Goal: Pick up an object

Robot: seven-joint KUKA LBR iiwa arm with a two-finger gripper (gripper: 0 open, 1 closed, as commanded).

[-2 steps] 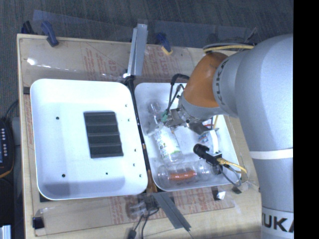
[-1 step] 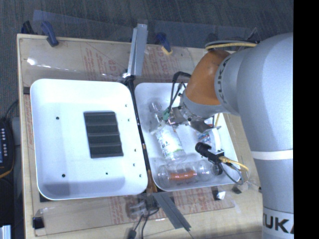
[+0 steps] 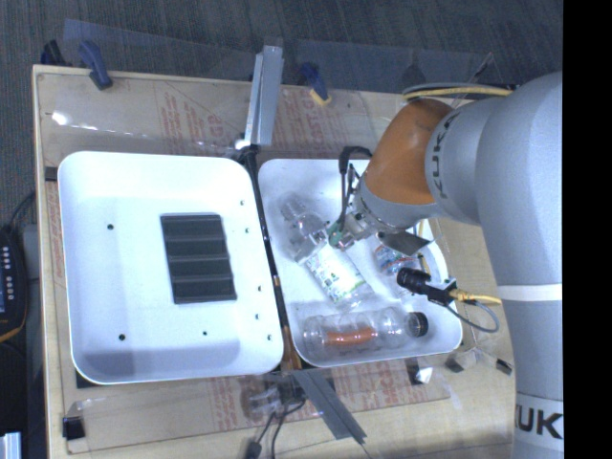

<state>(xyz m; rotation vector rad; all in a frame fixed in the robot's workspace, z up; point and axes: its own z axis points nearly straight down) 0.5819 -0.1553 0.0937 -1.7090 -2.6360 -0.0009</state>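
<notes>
Clearly the right-hand bin (image 3: pixel 287 338) held the pickable things: several clear plastic bottles lying on their sides. One small bottle (image 3: pixel 334 277) with a pale label lay near the bin's middle, pointing diagonally, another crumpled clear bottle (image 3: pixel 298 220) sat above and to its left, and a larger bottle (image 3: pixel 361 330) with a dark cap and something orange inside rested along the bin's near wall. The left bin (image 3: pixel 96 256) carried only a dark ribbed block (image 3: pixel 199 257).

These bottles looked light, thin-walled and slick, so a squeeze would probably dent them, and they could roll or squirt out sideways. The labelled small bottle seemed the best target, taken across its body, at right angles to its long axis, near the label, where the surface should be less slippery than bare plastic.

The hand (image 3: pixel 346 229) was low in the right bin, below the arm's orange band, and its tip sat just beside the upper end of the small bottle, perhaps touching it. Whether its fingers were spread or together could not be told, since the wrist hid them from above. Nothing could be seen held between them. The larger bottle lay well below the hand, nearer the bench's front edge.
</notes>
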